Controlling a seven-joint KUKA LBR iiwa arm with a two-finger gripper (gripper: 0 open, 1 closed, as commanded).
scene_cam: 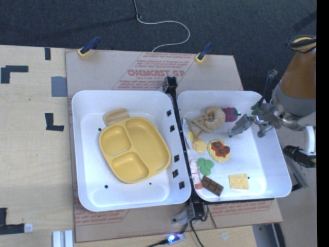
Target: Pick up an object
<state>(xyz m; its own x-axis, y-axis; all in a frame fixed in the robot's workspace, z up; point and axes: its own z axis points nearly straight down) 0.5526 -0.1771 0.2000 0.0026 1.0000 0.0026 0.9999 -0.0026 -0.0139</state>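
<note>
The gripper (245,125) hangs over the right bin (267,187) with its fingers apart and nothing between them, so no pick is done yet, and the toy foods, like the small pizza (219,150), lie just beside it.

Setting: robotics lab | evidence: clamped cardboard sheet (154,71), two white bins (82,138), KUKA arm (300,86), toy food (218,151)

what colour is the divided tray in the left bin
Yellow, plain with no pattern; the divided tray shows clearly in the camera view, lying in the left bin.
</note>
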